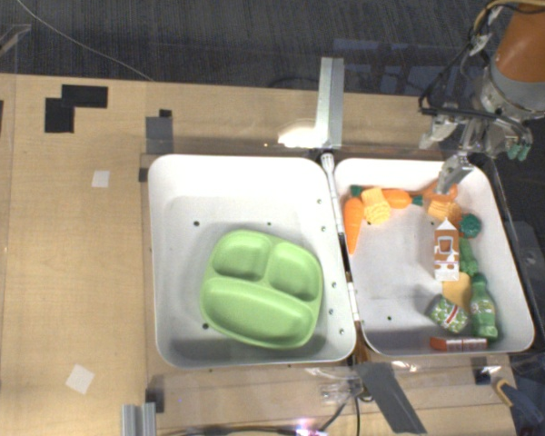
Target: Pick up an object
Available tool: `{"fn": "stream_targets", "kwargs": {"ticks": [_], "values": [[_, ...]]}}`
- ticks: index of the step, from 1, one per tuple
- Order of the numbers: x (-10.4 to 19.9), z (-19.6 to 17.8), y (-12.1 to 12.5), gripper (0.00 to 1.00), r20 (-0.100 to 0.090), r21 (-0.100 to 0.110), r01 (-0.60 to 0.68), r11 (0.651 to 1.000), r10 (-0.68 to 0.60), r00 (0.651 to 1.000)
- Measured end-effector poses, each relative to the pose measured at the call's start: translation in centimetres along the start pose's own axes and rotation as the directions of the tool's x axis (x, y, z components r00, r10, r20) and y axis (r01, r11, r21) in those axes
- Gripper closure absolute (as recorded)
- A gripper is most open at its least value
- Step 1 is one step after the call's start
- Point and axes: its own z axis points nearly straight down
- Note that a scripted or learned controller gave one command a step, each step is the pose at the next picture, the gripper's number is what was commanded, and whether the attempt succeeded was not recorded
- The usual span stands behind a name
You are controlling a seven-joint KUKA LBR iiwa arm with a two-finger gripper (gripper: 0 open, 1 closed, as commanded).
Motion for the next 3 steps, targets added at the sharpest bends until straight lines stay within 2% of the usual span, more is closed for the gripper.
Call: {"fn": "stream_targets", "kwargs": {"ticks": [1, 2, 3], "values": [[6.0, 11.6, -2.7, 0.00, -0.009, -0.003, 0.174, 0.985, -0.174, 0.985], [12.8, 15.5, -1.3, 0.00, 0.006, 0.003, 0.121, 0.993, -0.121, 0.993], [12.2, 14.0, -1.1, 1.00, 0.024, 0.008, 0.129, 0.992, -0.129, 0.991]]}}
